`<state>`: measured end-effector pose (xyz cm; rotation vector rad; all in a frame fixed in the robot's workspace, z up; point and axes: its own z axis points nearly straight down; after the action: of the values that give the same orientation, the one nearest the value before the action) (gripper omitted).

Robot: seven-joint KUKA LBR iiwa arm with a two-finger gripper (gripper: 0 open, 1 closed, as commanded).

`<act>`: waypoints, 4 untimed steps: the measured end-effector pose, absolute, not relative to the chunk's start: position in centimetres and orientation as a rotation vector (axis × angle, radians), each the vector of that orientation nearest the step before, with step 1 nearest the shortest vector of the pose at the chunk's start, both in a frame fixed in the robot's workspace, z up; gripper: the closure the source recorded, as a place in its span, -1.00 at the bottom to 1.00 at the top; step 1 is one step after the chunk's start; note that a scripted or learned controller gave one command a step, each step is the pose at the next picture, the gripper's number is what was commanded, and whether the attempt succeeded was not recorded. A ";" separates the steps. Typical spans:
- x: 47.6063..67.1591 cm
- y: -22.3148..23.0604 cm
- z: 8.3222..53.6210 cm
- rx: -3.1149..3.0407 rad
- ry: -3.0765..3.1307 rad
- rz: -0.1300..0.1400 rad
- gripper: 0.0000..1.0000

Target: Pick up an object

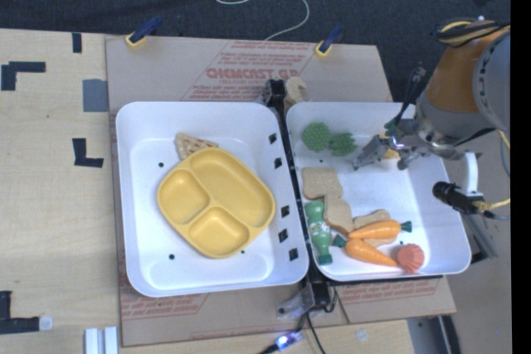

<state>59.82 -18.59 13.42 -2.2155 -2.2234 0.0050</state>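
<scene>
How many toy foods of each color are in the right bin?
Green: 3, two broccoli and a bottle-like piece
Tan: 3 bread pieces
Orange: 2 carrots
Red: 1 round piece
Total: 9

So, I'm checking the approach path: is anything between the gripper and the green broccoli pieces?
Nothing visible: the gripper hovers just right of the broccoli pieces, with bare right bin floor between them.
</scene>
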 end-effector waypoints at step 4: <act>60.1 -18.7 18.1 -2.221 -2.224 -0.001 1.00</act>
<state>60.12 -18.67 18.13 -2.2214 -2.2235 -0.0014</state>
